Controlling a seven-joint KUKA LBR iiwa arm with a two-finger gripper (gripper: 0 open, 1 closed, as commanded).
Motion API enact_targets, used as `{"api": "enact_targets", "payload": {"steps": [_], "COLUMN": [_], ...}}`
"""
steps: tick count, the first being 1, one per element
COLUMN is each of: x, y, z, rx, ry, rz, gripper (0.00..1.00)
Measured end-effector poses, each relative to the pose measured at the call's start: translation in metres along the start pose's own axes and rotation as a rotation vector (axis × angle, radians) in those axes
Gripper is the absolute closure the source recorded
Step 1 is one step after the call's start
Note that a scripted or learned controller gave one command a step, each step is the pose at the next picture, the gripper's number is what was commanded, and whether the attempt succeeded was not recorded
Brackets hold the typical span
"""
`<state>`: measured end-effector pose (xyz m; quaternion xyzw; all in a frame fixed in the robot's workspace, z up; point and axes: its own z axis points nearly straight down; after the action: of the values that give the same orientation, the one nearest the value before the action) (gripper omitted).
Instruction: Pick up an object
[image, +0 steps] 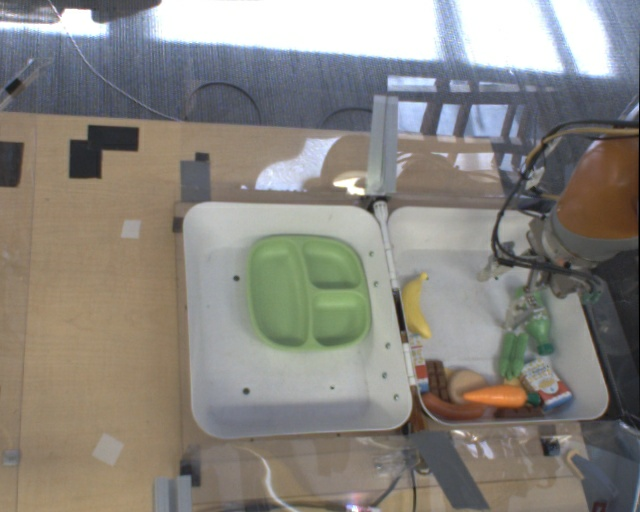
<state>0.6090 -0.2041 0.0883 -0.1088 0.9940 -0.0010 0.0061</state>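
My gripper (533, 296) hangs over the right side of the right bin (455, 255), under the grey wrist with the orange band. Just below it lie two green pieces (514, 352), one of them (541, 330) right under the gripper; whether it touches them I cannot tell. A yellow banana (416, 306) lies by the bin's left wall. Along the near edge sit an orange carrot (495, 396), a red sausage (452, 408), a tan bread roll (466, 381), a brown bar (436, 377) and a small printed carton (544, 381).
The left bin (215, 380) holds a green divided plate (308, 292). A metal post (382, 145) stands behind the divider between the bins. Black cables (520, 180) loop off the arm above the right bin.
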Motion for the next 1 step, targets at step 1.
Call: {"api": "enact_targets", "payload": {"steps": [1], "x": [-0.0058], "y": [-0.0005], "z": [-0.0165], "rx": [0.007], "ry": [-0.017], "rz": [-0.003], "gripper": [1.00]}}
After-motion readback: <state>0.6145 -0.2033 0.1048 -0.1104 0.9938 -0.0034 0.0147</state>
